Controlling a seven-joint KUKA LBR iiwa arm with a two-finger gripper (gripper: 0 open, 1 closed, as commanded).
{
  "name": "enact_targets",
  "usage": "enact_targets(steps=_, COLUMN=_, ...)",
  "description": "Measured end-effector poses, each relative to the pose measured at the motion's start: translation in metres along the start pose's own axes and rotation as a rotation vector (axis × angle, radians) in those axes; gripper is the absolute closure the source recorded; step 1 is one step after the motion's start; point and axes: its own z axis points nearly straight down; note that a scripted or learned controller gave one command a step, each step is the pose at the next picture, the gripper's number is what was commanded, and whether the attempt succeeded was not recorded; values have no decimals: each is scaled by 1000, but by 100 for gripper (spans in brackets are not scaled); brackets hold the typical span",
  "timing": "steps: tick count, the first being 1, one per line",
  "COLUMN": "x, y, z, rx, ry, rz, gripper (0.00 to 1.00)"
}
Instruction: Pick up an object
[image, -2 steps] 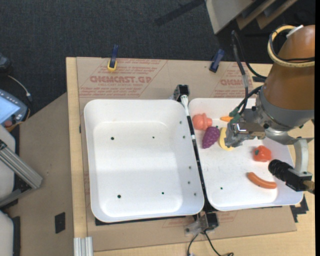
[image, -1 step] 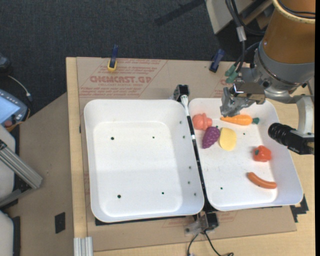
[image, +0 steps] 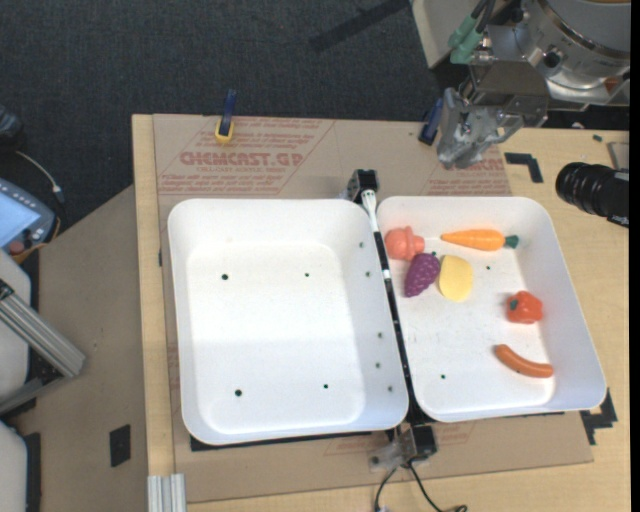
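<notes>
Gripper (image: 468, 140) hangs above the bench just past the far rim of the right bin (image: 570, 300), w/ nothing between its fingers; can't tell from this angle whether they're spread or closed. All candidate objs sit in the right bin: carrot (image: 474, 239) near the far wall, pink piece (image: 404, 243) by the divider side, purple grapes (image: 421, 273) touching both it and the yellow piece (image: 456, 279), red pepper (image: 524, 308) off toward the right wall, sausage (image: 522, 362) nearest the front. Left bin (image: 200, 300) holds none. Step looks like pre-grasp: arm high, no target committed. Next move prob needs a shift in over the bin, then a straight descent. Carrot is closest and lies apart from the rest, so easiest pick imo; the pink/grapes/yellow cluster is crowded, fingers could nudge neighbours.
</notes>
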Motion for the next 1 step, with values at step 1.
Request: enact_targets(steps=1, x=-4, y=0, z=9, rx=20, ry=-6, rz=8, gripper=0)
